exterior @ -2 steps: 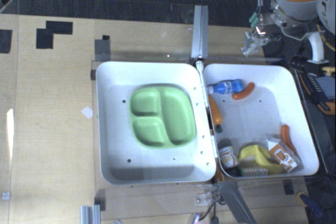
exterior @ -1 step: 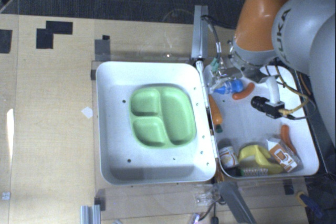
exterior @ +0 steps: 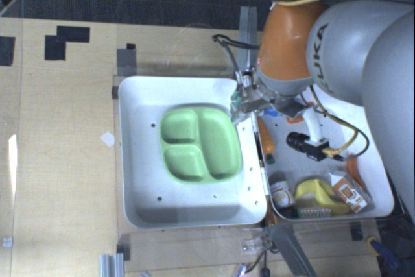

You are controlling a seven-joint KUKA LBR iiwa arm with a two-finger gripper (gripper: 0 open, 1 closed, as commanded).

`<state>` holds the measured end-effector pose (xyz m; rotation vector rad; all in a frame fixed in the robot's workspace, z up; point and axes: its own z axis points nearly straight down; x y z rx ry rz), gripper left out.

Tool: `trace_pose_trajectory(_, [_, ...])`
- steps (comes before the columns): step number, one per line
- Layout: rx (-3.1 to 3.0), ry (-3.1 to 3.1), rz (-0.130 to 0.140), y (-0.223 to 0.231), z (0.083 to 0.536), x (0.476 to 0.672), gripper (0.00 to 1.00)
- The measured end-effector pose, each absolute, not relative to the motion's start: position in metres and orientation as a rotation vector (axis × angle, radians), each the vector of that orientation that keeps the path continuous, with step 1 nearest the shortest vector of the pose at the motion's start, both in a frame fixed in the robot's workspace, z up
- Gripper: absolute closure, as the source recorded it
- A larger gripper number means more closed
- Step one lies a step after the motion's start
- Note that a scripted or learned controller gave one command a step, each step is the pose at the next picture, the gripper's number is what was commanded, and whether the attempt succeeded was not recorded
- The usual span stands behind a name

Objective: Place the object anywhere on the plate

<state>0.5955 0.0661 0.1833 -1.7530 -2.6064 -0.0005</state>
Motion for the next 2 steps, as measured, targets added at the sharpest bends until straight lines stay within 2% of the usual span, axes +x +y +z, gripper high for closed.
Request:
trace_pose_trajectory(1, [-1.733,-2.621,-0.002,0.121,0.104,0.538,1.00])
trace_pose_trajectory(2, [-1.665,-2.665,-0.002,0.168,0.223,0.499,1.00])
